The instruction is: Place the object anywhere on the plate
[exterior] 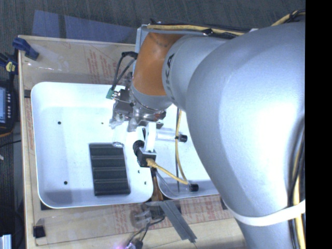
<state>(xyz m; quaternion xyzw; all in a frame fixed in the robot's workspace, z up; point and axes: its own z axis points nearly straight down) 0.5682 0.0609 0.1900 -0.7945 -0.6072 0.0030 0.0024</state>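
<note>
Gripper poised over upper middle of left bin, beneath orange band of arm; state of closure not discernible from above, nothing seen held. Left to right: dark device at far left edge, off the surface; blue clip on upper left corner of surface. Left bin white, shallow, with small dark dots on its floor. Dark ribbed rectangular object lying flat on floor of left bin, in lower middle part, long side running top to bottom, below and slightly left of gripper, apart from it. Small shiny piece just at upper right corner of ribbed object; identity unclear. Black cables descending from wrist to gripper mount. Yellow cable crossing junction of the two bins. Right bin largely covered by arm, only lower left portion visible. Plate not identifiable with certainty. Grey bracket on lower edge of surface, below bin junction.
</note>
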